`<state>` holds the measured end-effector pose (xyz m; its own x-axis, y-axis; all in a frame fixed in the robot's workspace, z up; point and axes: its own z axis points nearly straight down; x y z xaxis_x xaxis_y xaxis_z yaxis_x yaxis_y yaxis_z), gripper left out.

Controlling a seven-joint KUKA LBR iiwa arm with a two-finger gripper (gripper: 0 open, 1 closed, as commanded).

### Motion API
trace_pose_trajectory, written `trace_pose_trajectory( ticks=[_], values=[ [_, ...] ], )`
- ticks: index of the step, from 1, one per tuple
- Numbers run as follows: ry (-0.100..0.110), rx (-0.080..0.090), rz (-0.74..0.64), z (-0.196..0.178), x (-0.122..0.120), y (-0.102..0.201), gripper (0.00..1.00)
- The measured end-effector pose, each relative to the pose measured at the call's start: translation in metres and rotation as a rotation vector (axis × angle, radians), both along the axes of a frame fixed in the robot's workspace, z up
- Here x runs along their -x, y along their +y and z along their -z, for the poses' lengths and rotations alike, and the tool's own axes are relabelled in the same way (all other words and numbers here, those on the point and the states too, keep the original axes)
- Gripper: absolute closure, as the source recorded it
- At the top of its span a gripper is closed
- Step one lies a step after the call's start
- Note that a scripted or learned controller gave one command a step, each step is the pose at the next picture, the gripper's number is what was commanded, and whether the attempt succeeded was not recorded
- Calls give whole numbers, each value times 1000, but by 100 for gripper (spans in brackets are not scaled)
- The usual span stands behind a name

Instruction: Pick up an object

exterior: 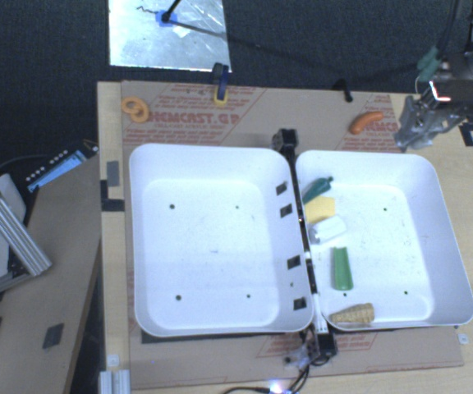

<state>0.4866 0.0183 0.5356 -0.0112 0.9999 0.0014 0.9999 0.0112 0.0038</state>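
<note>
From the overhead camera, the gripper (420, 130) hung at about two o'clock, just outside the far right corner of the right bin (443, 220); whether it was apart or together could not be told. Nothing lay between it and the bin.

Five objects lay in the right bin, lined along its left wall: a dark green piece (315, 189) at the top, then a yellow block (320, 209), a white block (328, 231), a green stick (341, 268), and a tan cone (352, 313) at six o'clock. The left bin (212, 236) sat beside it.

Both bins rested on a cardboard sheet (302, 109). On it lay an orange sausage-shaped toy (366, 121) near the gripper, a tan ring (135, 108) at eleven o'clock and a yellow clamp (220, 85) at twelve.
</note>
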Motion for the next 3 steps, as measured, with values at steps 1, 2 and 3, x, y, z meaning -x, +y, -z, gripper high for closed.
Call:
trace_pose_trajectory(
  ticks=[1,2,3],
  values=[
    [1,-1,1,1,0,59,100],
    [9,1,-4,87,-14,179,100],
    [1,-2,2,57,1,219,100]
  ],
)
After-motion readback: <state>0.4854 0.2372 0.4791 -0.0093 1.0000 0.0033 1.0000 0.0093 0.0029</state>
